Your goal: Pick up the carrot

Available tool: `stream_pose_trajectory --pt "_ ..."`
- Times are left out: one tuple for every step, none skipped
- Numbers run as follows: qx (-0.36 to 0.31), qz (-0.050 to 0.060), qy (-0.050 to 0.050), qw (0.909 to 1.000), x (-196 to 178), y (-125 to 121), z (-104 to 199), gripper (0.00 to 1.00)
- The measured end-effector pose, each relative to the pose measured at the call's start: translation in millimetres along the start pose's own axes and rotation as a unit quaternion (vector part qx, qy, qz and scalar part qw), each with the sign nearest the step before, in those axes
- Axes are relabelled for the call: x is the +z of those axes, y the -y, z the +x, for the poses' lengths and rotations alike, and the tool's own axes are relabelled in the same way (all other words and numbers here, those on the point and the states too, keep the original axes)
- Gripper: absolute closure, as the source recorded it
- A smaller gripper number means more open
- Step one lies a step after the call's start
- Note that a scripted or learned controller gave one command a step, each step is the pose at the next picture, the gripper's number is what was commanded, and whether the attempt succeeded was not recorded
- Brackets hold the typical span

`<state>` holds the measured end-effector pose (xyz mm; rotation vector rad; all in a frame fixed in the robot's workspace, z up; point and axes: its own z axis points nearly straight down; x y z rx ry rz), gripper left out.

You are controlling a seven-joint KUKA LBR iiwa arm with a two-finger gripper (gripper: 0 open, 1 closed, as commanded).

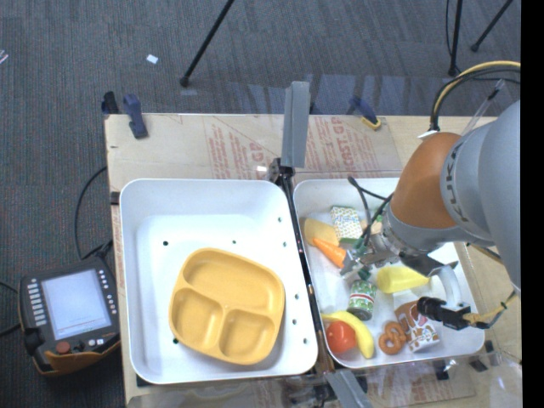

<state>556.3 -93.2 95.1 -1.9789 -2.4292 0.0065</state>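
Carrot not yet lifted; gripper lowered just beside it in the right bin.

The carrot (pixel 328 251) is seen lying on the floor of the right bin (pixel 476 338), near its left wall, beside a pale yellow piece (pixel 319 230) and below a dotted packet (pixel 344 219). The gripper (pixel 357 262) is placed just to the carrot's right, at its thick end, above a small can (pixel 362 297). Whether the fingers are spread or closed cannot be told, since they are small and blurred against the clutter; nothing is shown held between them. The approach is judged largely done, while the grasp and the lift are left. The yellow tray (pixel 228 304) in the left bin (pixel 153 211) is not involved.
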Motion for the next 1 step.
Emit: stream_pose_trajectory --pt "0.215 -0.005 0.000 0.9767 -93.8 10.0 64.9 1.00"
